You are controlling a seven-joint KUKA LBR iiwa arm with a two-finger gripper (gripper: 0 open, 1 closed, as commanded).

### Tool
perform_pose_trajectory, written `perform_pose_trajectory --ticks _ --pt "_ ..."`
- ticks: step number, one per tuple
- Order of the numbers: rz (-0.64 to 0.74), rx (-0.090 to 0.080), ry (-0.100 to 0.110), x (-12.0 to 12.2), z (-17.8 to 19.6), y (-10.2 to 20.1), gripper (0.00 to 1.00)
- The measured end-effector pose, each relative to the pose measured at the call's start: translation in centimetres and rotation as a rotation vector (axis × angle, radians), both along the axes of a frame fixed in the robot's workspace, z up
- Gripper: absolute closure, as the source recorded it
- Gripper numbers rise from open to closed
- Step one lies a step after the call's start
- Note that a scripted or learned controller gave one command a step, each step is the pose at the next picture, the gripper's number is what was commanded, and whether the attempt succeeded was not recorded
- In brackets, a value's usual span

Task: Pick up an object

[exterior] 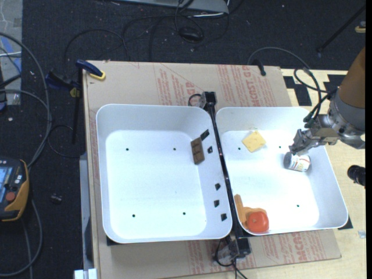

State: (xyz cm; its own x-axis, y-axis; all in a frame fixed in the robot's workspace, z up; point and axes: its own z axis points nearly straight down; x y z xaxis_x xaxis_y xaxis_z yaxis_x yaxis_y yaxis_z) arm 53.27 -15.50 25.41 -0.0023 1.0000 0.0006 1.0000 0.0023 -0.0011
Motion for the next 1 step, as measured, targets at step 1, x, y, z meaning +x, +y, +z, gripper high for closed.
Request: perform_pose_trajectory --ticks 1 --pt "0.003 0.0 -0.001 0.35 0.66 5.32 1.0"
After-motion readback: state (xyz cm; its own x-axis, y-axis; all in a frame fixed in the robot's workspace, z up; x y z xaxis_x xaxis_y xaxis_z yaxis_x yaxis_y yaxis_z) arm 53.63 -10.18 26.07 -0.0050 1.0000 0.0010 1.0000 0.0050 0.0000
